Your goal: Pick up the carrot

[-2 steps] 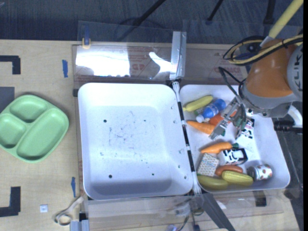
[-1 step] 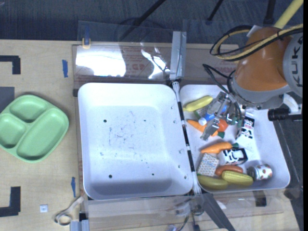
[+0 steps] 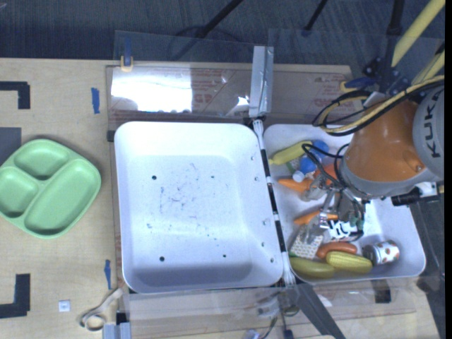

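An orange carrot (image 3: pixel 292 185) lies in the right bin (image 3: pixel 406 221), near its left wall and towards the back. A second, smaller orange piece (image 3: pixel 306 218) lies just in front of it. My gripper (image 3: pixel 332 214) is lowered into the middle of the right bin, with its tip right beside that smaller orange piece and a little right and in front of the carrot. The orange band of the arm (image 3: pixel 385 150) hides the back right part of the bin.
Around the gripper in the right bin lie a yellow banana-like item (image 3: pixel 289 152), a blue item (image 3: pixel 311 164), a pale waffle piece (image 3: pixel 305 243), a red item (image 3: pixel 339 248), a yellow corn-like item (image 3: pixel 347 261), a green pickle (image 3: pixel 311 267) and a small can (image 3: pixel 385 252). The left bin (image 3: pixel 191 203) adjoins; a green divided plate (image 3: pixel 48 187) sits far left.
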### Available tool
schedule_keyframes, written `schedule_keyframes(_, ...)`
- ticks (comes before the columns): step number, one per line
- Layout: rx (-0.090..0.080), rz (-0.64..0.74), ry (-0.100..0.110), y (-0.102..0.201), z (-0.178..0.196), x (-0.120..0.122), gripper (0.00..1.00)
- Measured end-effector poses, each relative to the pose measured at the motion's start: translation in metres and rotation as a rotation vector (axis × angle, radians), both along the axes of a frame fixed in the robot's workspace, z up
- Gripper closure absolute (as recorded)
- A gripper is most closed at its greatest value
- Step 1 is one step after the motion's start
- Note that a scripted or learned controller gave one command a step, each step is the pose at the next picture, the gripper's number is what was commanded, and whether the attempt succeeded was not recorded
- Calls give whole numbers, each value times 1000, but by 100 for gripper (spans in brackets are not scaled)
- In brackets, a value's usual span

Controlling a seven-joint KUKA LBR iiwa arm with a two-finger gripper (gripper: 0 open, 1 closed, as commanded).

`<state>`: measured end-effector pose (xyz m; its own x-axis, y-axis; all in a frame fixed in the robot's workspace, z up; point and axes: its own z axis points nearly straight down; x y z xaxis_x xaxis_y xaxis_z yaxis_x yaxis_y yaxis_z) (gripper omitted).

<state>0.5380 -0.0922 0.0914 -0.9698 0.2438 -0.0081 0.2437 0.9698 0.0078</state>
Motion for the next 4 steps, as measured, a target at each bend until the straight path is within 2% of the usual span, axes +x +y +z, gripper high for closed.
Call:
schedule_keyframes(1, -2, -17, 0, -18, 0, 67, 0)
schedule_keyframes(2, 0, -19, -9, -18, 12, 70, 100)
schedule_keyframes(3, 0, -19, -6, -18, 10, 69, 0)
schedule_keyframes(4, -2, 153, 24, -26, -1, 94, 0)
